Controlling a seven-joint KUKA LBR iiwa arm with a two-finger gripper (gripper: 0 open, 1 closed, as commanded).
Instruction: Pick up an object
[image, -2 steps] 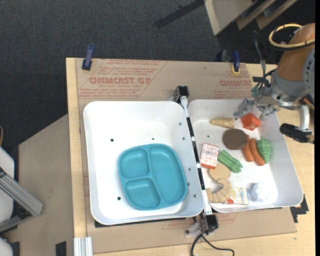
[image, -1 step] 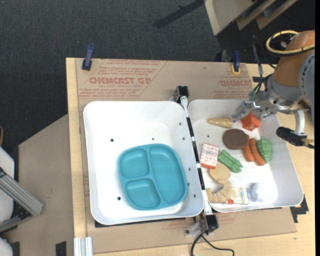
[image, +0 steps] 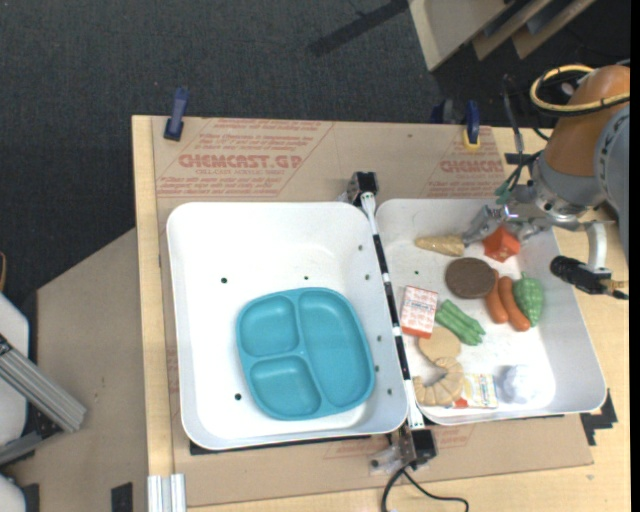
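Near rt bin's (image: 560, 390) far edge, hand (image: 497, 222) approx. over orange block (image: 501, 244).

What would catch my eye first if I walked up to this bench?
Probably the teal divided plate, alone in the left bin. Next, the jumble of toy food in the right bin, including a brown disc and a red piece just under the gripper at the far edge.
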